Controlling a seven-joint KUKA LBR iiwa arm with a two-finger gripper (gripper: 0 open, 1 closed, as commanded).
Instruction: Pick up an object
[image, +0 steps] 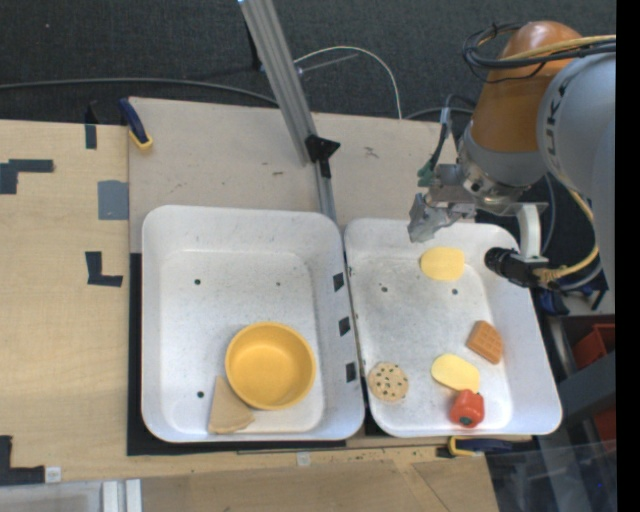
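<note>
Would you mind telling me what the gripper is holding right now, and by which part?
Nothing: the gripper hangs over the right bin's far edge, apart from the yellow piece.

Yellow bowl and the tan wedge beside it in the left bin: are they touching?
Touching. The camera view shows the yellow bowl overlapping the tan wedge at the bowl's lower left, with no white bin floor between them.

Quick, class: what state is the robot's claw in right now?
Claw: cannot be told; it hangs over the far edge of the right bin, just beside the pale yellow round piece, with nothing seen in it.
</note>
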